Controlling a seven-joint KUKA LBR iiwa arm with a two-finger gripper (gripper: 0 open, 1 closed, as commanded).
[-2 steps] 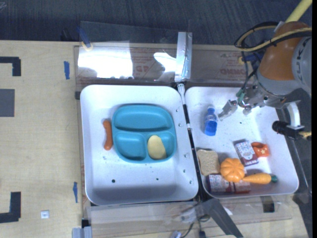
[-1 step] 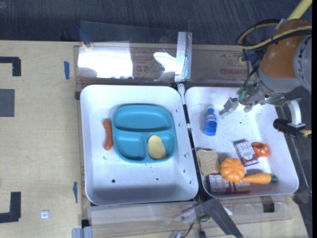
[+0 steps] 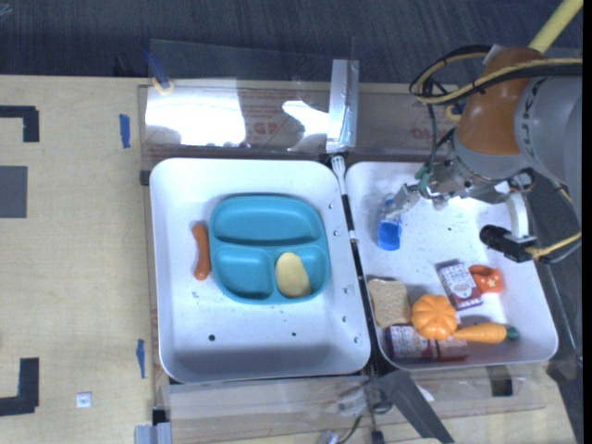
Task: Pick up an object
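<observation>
Clutter crowds the right bin (image 3: 532,317) toward six o'clock: pumpkin (image 3: 435,315), carrot (image 3: 481,333), bread slice (image 3: 388,301); the end effector (image 3: 435,185) hangs at twelve o'clock, perhaps aiming for the isolated blue bottle (image 3: 391,225) just beside it; its opening I cannot tell.

Both bins: left bin (image 3: 176,322) and right bin (image 3: 536,326) look smooth white plastic, glossy w/ glare at top. Blue tray (image 3: 250,280), centre-left of frame, matt plastic. Bench (image 3: 74,276) at left: pale wood-look, matt. Arm (image 3: 555,128), upper right: smooth grey shell, glossy orange band.
</observation>
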